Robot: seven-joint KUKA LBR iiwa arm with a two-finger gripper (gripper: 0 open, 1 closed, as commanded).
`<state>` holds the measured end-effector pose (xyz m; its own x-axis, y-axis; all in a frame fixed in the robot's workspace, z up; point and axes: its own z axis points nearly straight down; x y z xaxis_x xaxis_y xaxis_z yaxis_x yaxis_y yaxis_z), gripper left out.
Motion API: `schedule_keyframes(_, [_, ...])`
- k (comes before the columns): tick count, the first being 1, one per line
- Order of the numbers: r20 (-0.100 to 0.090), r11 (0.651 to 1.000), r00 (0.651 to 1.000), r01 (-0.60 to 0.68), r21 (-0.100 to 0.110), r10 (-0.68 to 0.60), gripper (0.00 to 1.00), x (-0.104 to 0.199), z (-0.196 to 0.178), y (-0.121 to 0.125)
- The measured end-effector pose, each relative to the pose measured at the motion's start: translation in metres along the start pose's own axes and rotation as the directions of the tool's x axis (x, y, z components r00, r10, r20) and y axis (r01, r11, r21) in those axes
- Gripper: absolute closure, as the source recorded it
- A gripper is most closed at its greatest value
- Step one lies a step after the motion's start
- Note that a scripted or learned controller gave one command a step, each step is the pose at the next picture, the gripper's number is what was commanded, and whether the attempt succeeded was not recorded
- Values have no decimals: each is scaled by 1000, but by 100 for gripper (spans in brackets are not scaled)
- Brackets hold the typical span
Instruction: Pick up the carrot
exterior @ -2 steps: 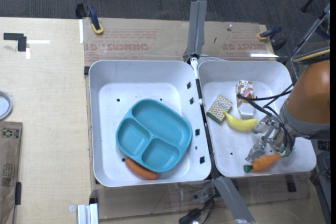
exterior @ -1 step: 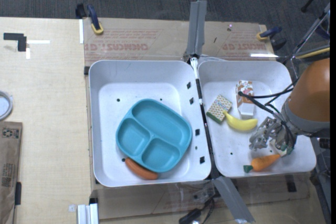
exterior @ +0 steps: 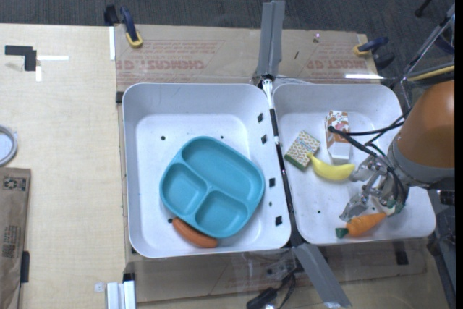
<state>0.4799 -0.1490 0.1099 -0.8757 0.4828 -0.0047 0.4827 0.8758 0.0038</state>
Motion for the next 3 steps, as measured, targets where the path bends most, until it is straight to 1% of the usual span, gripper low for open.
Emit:
schedule_keyframes(1, [-5,999,999,49,3,-49,0,9,18,11])
schedule_keyframes(2, [-2,1000,1000,-26,2,26,0,0,18,-5])
schedule_keyframes(3, [-1,933,933,-359,5,359,0,-14,18,-9])
